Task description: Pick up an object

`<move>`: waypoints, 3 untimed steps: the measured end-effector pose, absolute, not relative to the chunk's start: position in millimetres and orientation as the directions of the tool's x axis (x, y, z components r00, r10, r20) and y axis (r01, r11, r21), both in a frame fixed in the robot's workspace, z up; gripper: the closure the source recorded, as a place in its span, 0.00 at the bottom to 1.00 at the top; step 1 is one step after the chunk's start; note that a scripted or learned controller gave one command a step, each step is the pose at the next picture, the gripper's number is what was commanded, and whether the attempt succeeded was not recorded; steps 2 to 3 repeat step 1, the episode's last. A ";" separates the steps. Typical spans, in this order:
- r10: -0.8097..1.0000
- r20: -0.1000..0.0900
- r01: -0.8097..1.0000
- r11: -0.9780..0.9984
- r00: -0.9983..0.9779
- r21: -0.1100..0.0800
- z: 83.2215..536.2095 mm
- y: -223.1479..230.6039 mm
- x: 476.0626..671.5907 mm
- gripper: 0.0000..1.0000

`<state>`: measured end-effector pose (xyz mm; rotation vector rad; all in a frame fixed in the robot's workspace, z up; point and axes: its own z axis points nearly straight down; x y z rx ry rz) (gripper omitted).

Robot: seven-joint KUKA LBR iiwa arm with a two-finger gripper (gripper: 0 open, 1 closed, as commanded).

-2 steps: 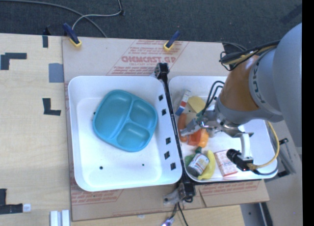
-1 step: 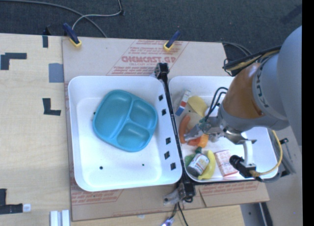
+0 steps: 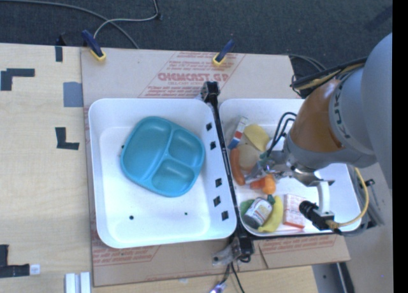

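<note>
Down in the right bin [image 3: 357, 180], I see a small orange object [image 3: 265, 185] lying right at the gripper [image 3: 261, 172], just below it toward the near rim. Whether it sits between them, I cannot tell. A yellow banana [image 3: 275, 216] and a small jar [image 3: 258, 211] lie nearer the front; the blue plate [image 3: 162, 155] sits in the left bin [image 3: 108, 221].
</note>
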<state>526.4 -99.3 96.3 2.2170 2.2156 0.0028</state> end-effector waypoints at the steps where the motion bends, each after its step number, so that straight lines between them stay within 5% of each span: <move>1: 1.000 0.001 1.000 0.002 -0.002 0.000 184.4 -32.0 550.2 1.00; 3: 1.000 0.001 1.000 0.002 -0.002 0.000 184.4 -32.0 550.2 1.00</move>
